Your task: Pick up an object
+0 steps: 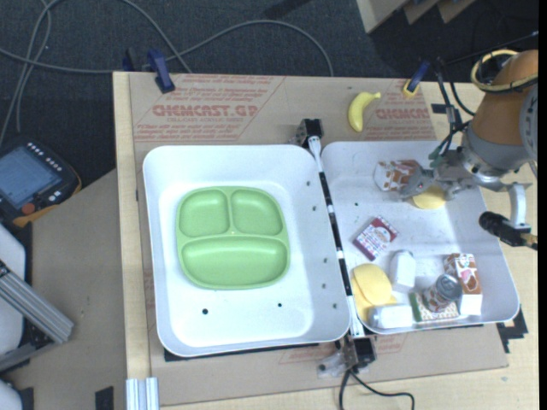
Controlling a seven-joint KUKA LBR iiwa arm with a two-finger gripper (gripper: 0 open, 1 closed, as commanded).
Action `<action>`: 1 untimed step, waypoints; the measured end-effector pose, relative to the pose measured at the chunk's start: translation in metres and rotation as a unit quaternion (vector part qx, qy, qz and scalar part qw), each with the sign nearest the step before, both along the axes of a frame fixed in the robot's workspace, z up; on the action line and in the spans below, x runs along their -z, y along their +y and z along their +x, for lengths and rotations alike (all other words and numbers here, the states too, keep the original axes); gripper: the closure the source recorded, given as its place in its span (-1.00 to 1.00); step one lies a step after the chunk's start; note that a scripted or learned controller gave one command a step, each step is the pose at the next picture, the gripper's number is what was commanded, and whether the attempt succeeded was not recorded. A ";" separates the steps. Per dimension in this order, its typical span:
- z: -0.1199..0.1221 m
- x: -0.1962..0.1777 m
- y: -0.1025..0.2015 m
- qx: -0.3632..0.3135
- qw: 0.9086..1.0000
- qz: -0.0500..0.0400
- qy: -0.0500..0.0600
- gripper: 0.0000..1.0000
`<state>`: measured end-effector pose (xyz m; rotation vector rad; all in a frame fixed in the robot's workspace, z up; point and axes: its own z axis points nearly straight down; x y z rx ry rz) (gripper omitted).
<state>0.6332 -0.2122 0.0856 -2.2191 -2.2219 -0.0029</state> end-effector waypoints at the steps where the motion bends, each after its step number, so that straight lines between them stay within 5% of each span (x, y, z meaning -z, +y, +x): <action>1: 0.015 0.002 0.000 -0.002 1.000 0.001 0.009 -1.00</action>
